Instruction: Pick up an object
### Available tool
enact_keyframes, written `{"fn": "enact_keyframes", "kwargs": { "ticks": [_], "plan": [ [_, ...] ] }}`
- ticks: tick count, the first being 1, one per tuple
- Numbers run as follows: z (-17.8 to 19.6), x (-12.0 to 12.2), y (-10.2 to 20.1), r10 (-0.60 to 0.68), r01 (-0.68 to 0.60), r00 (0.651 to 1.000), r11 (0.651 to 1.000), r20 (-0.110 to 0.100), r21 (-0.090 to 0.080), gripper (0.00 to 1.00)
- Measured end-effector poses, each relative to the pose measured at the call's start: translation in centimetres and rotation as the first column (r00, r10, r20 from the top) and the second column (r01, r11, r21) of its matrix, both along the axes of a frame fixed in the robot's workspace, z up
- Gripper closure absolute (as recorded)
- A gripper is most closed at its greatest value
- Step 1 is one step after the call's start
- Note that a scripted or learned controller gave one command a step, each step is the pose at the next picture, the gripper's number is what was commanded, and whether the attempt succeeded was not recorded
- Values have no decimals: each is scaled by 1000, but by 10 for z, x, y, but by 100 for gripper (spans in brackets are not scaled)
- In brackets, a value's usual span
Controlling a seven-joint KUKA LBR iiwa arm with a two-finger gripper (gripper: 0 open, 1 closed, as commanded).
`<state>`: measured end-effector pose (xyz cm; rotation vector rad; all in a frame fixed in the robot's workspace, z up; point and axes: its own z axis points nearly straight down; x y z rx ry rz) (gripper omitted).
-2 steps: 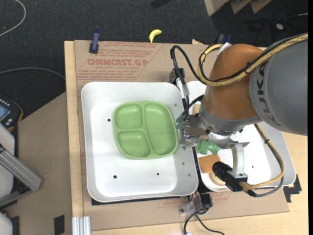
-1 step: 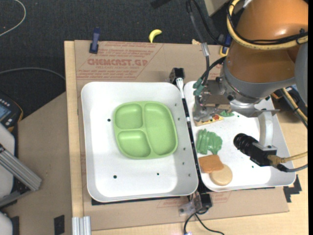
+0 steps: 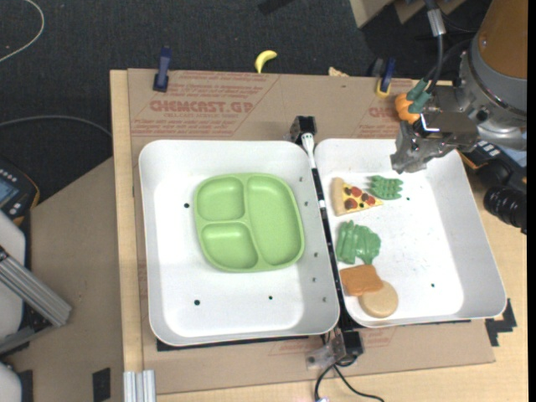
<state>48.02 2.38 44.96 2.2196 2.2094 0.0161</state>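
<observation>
My gripper (image 3: 410,162) hangs over the far part of the right bin (image 3: 452,249), just right of and above a small green leafy toy (image 3: 387,187). Beside that toy lies a pizza slice (image 3: 352,198) with red dots. Nearer the front sit a larger green leafy piece (image 3: 358,243), an orange-brown toast-like block (image 3: 361,279) and a tan round piece (image 3: 378,301). Nothing shows between the fingers.
The left bin (image 3: 167,308) holds a green divided plate (image 3: 249,221). A black clip (image 3: 303,129) sits where the bins meet at the back. Blue clamps (image 3: 162,68) and a yellow banana (image 3: 265,59) lie at the cardboard's far edge.
</observation>
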Motion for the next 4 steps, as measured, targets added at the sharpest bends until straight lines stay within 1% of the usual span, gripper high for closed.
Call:
{"fn": "enact_keyframes", "kwargs": {
  "ticks": [1, 2, 3, 4],
  "plan": [
    [-209, -4, 55, 7, -7, 999, 1000, -33, -2, 100],
    [-39, 1, 83, 10, -10, 1000, 1000, 6, 6, 100],
    [-117, -2, 113, 7, -7, 1000, 1000, -23, -2, 100],
    [-215, -2, 70, 0, 0, 1000, 1000, -26, -2, 100]
  ]
}}
